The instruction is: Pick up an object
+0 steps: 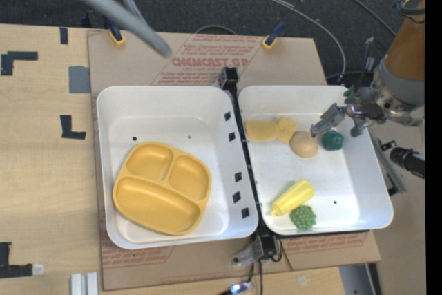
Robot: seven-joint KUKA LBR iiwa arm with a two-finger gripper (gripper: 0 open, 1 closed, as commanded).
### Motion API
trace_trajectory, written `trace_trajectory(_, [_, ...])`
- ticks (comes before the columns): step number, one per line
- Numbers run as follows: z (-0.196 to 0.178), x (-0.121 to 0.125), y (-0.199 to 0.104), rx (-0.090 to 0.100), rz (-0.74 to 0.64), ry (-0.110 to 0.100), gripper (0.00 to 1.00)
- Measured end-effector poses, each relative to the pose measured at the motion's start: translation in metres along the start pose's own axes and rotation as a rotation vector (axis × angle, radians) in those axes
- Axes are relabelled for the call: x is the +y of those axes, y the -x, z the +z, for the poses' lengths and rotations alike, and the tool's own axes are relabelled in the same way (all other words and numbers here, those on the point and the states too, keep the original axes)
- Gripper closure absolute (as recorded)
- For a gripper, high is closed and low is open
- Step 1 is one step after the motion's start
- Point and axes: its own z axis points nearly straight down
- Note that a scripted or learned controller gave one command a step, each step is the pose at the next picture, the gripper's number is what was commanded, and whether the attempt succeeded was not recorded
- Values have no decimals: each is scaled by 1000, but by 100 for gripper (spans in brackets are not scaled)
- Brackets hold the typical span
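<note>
Our gripper (340, 122) hangs over the upper right part of the right bin (359, 217), its two fingers spread wide and nothing held between them. Going from left to right: far off to the gripper's left, in the left bin (110, 107), lies a yellow divided plate (162, 186), well apart from anything we can reach at this moment. Closer in, still to the gripper's left, a flat pale yellow piece (269, 130) rests near the divider between the bins. Just beside the gripper, at its lower left, sits a beige round object (303, 144), smooth and egg-like. Right under the gap between the fingers lies a small dark green ball (333, 141), round, a little glossy, touching or nearly touching the beige one; we cannot tell which. Below the gripper and somewhat left, well apart from it, a yellow corn cob (292, 196) lies slantwise, with a green broccoli floret (302, 217) just beside its lower end. We judge the task barely under way: the arm is placed above a likely target, yet no object is lifted or even touched. What is left is to descend around the green ball, close on it and raise it clear.
</note>
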Motion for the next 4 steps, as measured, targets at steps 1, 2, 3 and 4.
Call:
trace_trajectory(1, [46, 1, -7, 0, 0, -4, 0])
trace_trajectory(2, [103, -8, -2, 1, 1, -4, 0])
trace_trajectory(3, [147, -10, -6, 1, 0, -4, 0])
trace_trajectory(4, [135, -9, -6, 1, -1, -2, 100])
